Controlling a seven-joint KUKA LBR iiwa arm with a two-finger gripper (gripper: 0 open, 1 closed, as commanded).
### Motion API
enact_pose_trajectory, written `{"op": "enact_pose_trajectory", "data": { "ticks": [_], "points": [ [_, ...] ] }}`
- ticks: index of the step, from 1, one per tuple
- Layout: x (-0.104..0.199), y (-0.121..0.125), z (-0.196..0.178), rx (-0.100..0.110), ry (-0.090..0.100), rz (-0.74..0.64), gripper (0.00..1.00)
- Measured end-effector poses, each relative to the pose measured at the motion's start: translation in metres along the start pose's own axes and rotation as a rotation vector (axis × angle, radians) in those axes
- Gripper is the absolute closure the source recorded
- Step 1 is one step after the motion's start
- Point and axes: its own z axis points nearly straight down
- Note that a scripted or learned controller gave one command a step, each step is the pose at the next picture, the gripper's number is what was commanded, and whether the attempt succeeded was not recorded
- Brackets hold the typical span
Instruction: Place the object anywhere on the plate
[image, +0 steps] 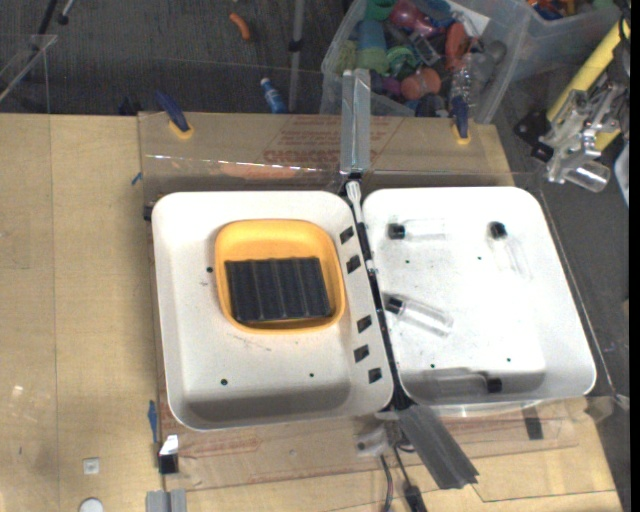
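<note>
Seemingly bare fingers (578, 172), off-bench.

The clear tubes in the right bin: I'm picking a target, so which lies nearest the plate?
The clear tube beside the divider, below the other two tubes, lies nearest the yellow plate.

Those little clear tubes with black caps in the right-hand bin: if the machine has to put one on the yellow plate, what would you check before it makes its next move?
1. Target in place: the yellow square plate sits flat in the left white bin. Ok.
2. Room on the plate: a black ribbed rectangular block covers most of it, leaving just the rim. Not ok.
3. Objects reachable: three clear plastic tubes with black caps lie apart in the right white bin. Ok.
4. Nearest tube is away from the bin walls. Ok.
5. Arm position: the metal gripper sits beyond the right bin's far corner. Ok.
6. Fingers open or shut: cannot tell.
</note>
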Motion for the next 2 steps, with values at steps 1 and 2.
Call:
{"op": "enact_pose_trajectory", "data": {
  "ticks": [1, 2],
  "points": [
    [-0.007, -0.062, -0.037, 0.001, -0.001, -0.176, 1.00],
    [-0.024, -0.055, -0.048, -0.001, -0.001, -0.464, 1.00]
  ]
}}
